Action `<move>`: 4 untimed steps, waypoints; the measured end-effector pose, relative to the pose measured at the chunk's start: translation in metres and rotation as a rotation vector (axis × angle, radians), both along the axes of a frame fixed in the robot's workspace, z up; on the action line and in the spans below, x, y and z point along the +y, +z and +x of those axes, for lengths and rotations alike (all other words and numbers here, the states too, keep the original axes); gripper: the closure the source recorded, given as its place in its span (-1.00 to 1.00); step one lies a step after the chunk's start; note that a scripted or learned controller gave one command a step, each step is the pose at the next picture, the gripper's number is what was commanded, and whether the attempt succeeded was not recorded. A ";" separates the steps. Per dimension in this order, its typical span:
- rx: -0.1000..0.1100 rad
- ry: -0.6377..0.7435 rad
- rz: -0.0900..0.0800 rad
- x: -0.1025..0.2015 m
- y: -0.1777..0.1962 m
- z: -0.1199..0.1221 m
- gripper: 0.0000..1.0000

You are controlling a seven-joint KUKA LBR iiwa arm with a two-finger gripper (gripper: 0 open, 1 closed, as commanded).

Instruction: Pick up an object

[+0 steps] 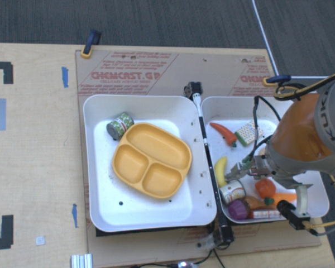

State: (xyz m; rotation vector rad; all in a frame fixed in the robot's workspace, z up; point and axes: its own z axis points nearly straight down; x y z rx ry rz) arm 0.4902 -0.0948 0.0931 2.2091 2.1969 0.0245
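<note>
My gripper [238, 172] hangs low in the right bin [321, 204], under the orange band of the arm. Its tip sits just right of a yellow banana [221, 170] and just above a small white-labelled can [233, 193]. A red-orange tomato [265, 187] lies right beside it, with a purple onion [239, 209] and an orange carrot [286, 197] toward the front. Further back lie a red chili pepper [223, 133] and a white and green block [246, 133]. I see nothing clearly held.
The left bin [95, 166] holds a yellow divided plate [151, 159] and a small green-labelled can [119, 125] at its back left. A black clamp [194, 88] sits at the back of the wall between the bins. Cables run along the right bin's front edge.
</note>
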 end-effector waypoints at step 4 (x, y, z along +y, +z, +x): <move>0.028 0.007 0.008 0.077 0.092 -0.010 1.00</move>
